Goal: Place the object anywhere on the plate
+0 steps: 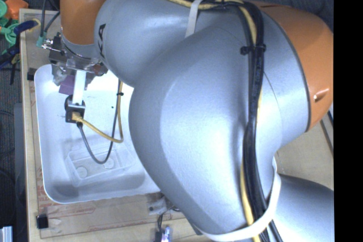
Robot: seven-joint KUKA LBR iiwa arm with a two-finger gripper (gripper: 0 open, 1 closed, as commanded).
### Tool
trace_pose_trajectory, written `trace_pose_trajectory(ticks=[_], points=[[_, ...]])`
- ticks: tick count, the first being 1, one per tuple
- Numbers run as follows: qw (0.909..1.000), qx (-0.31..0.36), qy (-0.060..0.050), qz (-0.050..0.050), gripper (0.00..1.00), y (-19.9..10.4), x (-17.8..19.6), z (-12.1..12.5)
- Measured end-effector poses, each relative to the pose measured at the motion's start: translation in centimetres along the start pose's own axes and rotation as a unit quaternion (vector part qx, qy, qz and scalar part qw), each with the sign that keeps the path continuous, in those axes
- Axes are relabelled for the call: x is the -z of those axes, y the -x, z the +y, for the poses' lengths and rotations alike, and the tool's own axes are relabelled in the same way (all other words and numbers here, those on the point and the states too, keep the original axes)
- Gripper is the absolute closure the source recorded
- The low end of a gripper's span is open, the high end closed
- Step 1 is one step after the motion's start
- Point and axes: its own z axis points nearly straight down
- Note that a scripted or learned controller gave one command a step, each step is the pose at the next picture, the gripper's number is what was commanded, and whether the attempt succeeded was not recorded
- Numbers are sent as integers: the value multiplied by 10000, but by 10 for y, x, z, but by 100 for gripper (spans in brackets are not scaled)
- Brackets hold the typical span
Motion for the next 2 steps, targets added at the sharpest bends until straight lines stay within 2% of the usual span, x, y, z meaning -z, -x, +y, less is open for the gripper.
trace_pose_trajectory(ticks=[1, 2], points=[[9957, 924, -3, 3, 100, 16, -44, 36], [9971, 756, 19, 15, 100, 49, -7, 48]])
